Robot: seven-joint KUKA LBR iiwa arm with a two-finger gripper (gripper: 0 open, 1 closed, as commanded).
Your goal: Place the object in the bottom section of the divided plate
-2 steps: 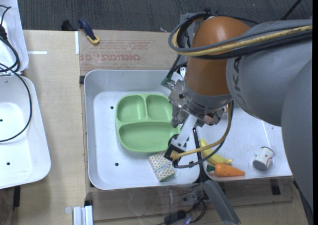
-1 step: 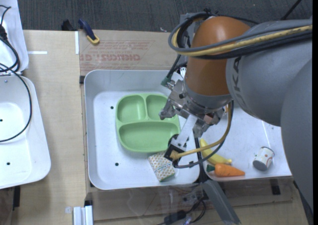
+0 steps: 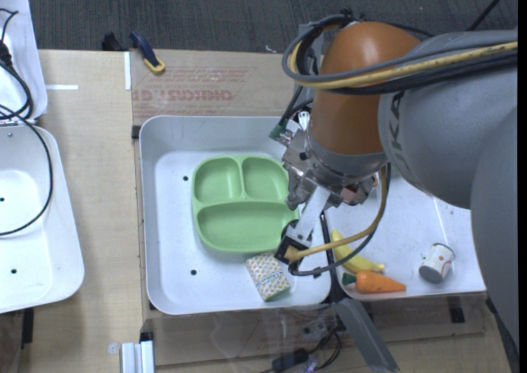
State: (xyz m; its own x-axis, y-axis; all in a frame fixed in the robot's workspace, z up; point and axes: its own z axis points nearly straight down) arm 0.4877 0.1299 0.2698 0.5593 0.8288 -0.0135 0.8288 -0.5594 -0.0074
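**Plate bare, nothing delivered yet**

- Green divided plastic plate (image 3: 239,202) lies flat in the shallow white bin (image 3: 151,223) at the centre of the frame. Two small sections above, one wide bottom section (image 3: 235,230) below. All three are bare.
- Grey arm with the orange band (image 3: 362,83) comes in from the right of the frame. Its gripper (image 3: 311,194) hangs over the plate's right rim, tucked under the wrist. Cannot tell whether the claw is wide or narrow, and nothing is seen in it.
- Loose things, all outside the plate:
  - Small square green-and-white patterned packet (image 3: 269,277), just beside the plate's lower right rim, near the bin's front wall.
  - Yellow banana-shaped toy (image 3: 362,263), to the right of the packet.
  - Orange carrot-shaped toy (image 3: 380,283), touching or nearly touching the banana.
  - Small white cup (image 3: 436,263), tipped over at the lower right of the frame, apart from the rest.
- The task names no particular object. The packet is the nearest to both the plate and the gripper, so it is my guess for the task's thing.

Judgement: an early stage. No pick is visible and no placement is done. What is left is securing the object, carrying it over the wide lower section, and letting it go there. The packet sits close to the plate rim and the bin wall, so the approach looks tight.
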